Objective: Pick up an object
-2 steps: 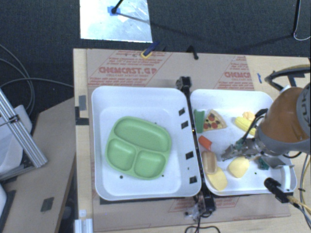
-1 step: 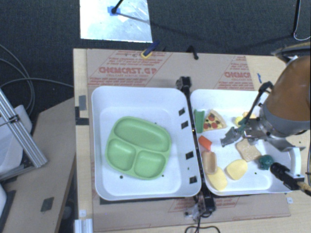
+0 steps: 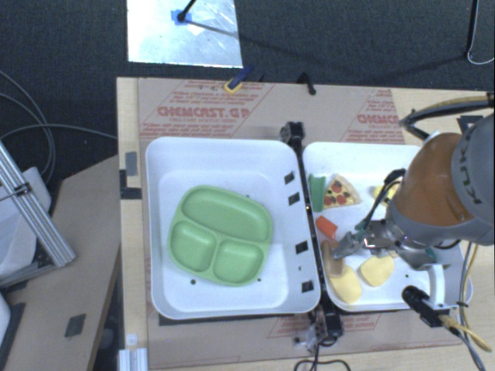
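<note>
Green divided plate sits alone in the left bin. Over in the right bin: pizza slice up top, red piece mid-left, two pale yellow pieces at the bottom. The gripper hangs just above those yellow pieces, jaws apart, gripping nothing.

Dark blue-grey carpet is covering the floor around the bench. A square reflective sheet is lying on the carpet beyond the bench, catching bright light, with a blue piece sitting on it. Black cables are trailing across the floor at the left, and another cable is hanging at the upper right. The bench top is showing brown cardboard with red lettering. An aluminium frame is leaning at the left edge.
</note>
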### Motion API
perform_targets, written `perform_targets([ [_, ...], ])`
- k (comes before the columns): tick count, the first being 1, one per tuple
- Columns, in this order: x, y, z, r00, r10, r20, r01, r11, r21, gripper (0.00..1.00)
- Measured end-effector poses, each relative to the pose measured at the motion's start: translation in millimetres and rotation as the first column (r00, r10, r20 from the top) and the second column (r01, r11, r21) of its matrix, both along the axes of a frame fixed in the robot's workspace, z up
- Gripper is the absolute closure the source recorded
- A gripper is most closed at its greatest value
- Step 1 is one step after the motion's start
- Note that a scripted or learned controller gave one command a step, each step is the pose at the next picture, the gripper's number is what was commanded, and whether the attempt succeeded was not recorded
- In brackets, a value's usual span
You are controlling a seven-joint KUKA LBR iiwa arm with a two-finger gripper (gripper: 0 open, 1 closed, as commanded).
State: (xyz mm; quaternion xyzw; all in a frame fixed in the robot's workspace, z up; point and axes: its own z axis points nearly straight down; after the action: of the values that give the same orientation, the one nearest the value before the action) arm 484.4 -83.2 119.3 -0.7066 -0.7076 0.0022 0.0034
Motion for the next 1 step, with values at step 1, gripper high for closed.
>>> perform_targets([
  [1, 4.1, -1.7, -32.4, 1.000, -0.002, 0.013, 0.002, 1.000, -0.002, 0.00],
])
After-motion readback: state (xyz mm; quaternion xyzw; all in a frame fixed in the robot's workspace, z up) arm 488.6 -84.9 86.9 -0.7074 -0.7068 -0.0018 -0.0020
